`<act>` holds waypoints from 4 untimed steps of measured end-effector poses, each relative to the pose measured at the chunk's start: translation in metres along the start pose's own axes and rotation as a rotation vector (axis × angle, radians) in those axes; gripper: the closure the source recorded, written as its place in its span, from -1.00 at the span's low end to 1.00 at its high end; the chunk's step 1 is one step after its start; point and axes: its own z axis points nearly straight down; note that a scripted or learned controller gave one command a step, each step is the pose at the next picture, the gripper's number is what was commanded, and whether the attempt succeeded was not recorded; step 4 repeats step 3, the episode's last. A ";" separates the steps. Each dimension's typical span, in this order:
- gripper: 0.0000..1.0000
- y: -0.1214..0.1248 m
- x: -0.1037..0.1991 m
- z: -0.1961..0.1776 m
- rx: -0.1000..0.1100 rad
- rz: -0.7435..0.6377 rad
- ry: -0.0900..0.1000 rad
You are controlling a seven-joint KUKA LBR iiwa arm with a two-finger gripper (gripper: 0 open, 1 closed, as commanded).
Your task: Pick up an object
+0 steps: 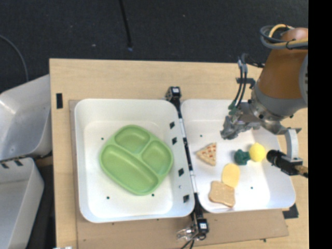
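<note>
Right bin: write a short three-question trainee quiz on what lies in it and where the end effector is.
1. True or false: the green tray lies in the right bin.
2. Which item lies nearest the bins' divider: A pizza slice, B yellow ball, C dark green piece?
3. Over which bin is the end effector?

Key: 1 false; 2 A; 3 the right bin.

R bin (207, 108) holds the lot: pizza slice (207, 153) flat nr the divider, toast slice (222, 193) at front, yellow piece (231, 175) just above it, dk green lump (241, 156) touching yellow ball (257, 152)
</note>
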 end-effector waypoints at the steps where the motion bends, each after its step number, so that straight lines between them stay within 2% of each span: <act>1: 1.00 0.016 0.050 0.015 0.003 0.001 0.000; 2: 1.00 0.020 0.108 0.011 0.001 -0.001 0.001; 3: 1.00 0.035 0.162 0.027 0.001 0.001 -0.001; 4: 1.00 0.035 0.162 0.027 0.001 0.001 -0.001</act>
